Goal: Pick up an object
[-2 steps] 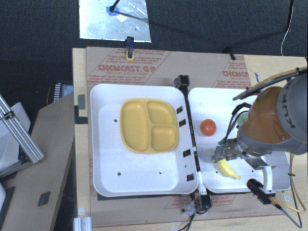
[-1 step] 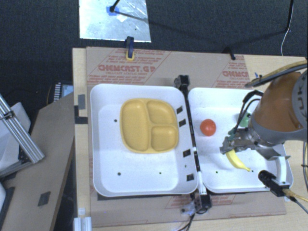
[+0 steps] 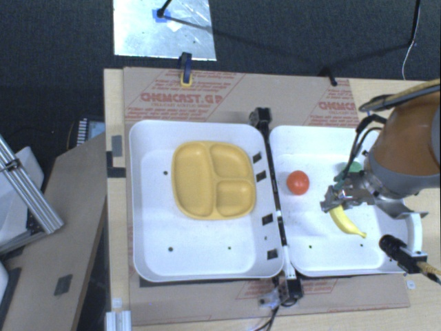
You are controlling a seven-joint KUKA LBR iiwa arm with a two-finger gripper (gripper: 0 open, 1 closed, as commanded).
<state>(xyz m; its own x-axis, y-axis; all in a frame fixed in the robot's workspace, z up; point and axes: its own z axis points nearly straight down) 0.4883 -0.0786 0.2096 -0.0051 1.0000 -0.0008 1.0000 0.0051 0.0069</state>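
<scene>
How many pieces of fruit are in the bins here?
2, both in the right bin: a tomato near its middle, and a banana just below the tool. The arm may hide more.

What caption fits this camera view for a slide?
Gripper over banana in right bin, tomato beside; yellow divided plate in left bin.

Glossy white plastic bins [image 3: 207, 264], matt yellow plastic plate [image 3: 212, 180], printed brown cardboard [image 3: 207, 92] beneath.
</scene>
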